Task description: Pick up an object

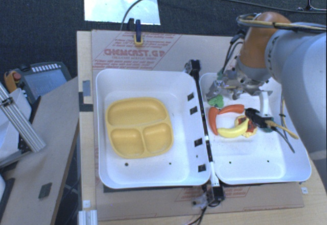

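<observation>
The right bin [265, 168] holds a small green piece [215, 100] near its far left corner. Beside it lie a curved orange piece [223, 113] and a yellow banana [232, 131]. A little red and yellow item [250, 128] touches the banana's right end. My gripper [218, 89] hangs low over the far left part of this bin, just above and behind the green piece. I see nothing held in it.
In the left bin [117, 168] lies a yellow divided tray [138, 126]. Black clips line the wall [200, 122] between the bins. The grey arm [291, 60] covers the right bin's far right side. A control pendant [43, 78] sits off the bench at left.
</observation>
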You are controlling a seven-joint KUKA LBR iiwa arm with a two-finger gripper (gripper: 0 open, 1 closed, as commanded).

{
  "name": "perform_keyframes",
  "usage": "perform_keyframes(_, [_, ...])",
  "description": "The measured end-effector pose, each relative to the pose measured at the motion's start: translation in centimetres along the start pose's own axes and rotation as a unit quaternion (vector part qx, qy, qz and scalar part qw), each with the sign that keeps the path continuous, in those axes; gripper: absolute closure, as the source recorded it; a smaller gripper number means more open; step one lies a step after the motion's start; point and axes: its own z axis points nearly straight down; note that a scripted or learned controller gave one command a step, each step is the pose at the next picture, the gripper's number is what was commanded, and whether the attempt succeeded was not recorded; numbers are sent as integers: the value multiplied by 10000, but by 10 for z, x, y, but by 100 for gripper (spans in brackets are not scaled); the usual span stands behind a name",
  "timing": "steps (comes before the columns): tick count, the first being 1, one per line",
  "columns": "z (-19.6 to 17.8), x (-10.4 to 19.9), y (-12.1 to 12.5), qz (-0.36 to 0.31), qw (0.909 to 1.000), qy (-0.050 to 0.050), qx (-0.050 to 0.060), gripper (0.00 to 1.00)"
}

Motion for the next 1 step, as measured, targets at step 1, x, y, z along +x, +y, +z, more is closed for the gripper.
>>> perform_keyframes(1, [-14, 0, 2, 0, 10000, -3, -32, 100])
